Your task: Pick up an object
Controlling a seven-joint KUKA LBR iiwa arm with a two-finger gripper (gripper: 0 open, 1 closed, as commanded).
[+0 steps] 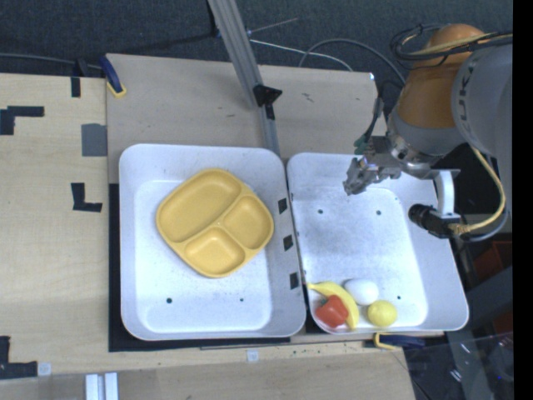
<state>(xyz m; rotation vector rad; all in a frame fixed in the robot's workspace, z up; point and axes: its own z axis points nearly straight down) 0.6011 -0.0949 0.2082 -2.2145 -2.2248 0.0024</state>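
A yellow divided plate (215,221) lies in the left bin (141,307). In the right bin (433,257), at its front edge, sit a banana (336,292), a red piece of fruit (332,311), a white egg-like ball (361,290) and a yellow lemon-like ball (382,313), all bunched together. My gripper (358,177) hangs over the back of the right bin, well away from that cluster, with nothing visible between its fingers.
A grey metal pole (241,52) slants across the bench behind the bins. Black cables loop near the arm's orange band (437,90) at the upper right. Bare speckled floor fills the middle of the right bin.
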